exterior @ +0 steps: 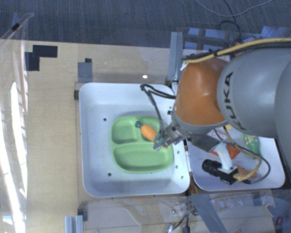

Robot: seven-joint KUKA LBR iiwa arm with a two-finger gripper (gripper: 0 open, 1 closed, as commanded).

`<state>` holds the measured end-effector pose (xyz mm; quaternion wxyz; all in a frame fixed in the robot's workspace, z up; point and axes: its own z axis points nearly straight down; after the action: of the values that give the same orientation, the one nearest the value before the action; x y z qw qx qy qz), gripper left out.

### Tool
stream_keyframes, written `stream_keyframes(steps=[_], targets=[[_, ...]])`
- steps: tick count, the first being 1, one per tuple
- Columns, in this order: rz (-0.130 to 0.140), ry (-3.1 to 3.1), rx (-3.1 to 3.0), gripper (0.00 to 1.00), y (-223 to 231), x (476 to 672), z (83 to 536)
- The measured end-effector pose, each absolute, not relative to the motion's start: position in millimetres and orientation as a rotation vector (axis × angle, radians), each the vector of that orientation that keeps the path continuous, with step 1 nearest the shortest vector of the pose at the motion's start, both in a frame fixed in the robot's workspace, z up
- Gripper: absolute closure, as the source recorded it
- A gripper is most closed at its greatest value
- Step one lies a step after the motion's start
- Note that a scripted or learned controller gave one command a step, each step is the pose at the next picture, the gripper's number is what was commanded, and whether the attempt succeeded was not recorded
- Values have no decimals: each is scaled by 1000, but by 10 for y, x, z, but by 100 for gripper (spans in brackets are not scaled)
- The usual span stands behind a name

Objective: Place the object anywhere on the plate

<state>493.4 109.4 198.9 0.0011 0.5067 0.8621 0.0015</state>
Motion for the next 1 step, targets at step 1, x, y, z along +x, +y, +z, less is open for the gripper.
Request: stream_keyframes(steps=[1], targets=[[5, 2706, 1592, 0, 1088, 4936, 1991]])
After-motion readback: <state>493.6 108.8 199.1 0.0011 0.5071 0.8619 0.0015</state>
